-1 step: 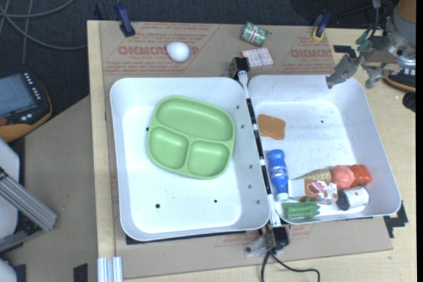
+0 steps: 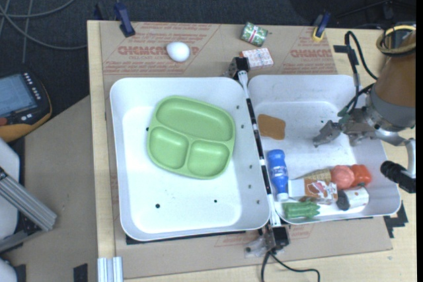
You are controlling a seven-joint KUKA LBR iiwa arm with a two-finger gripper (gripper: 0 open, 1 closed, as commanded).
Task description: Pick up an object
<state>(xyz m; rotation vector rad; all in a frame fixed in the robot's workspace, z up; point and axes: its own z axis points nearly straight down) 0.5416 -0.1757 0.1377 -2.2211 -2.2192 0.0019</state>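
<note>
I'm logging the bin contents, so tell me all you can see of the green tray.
The green tray is pale green, apparently matte plastic, with rounded corners and three compartments: one long one at the far side, two smaller ones nearer. It lies flat, slightly rotated, on the floor of the left bin, in its far half. Nothing sits in it.

Two white bins sit side by side; the left bin (image 2: 132, 162) holds a pale green divided plate (image 2: 191, 137). In the right bin (image 2: 301, 92), past that plate, lie a tan-brown flat piece (image 2: 271, 126), a blue bottle with a white label (image 2: 277, 172), a bright green item (image 2: 301, 210), and red and orange pieces (image 2: 351, 175). Beyond the plate, a white egg (image 2: 177, 51) rests on brown cardboard printed with red lettering (image 2: 142, 49).
</note>
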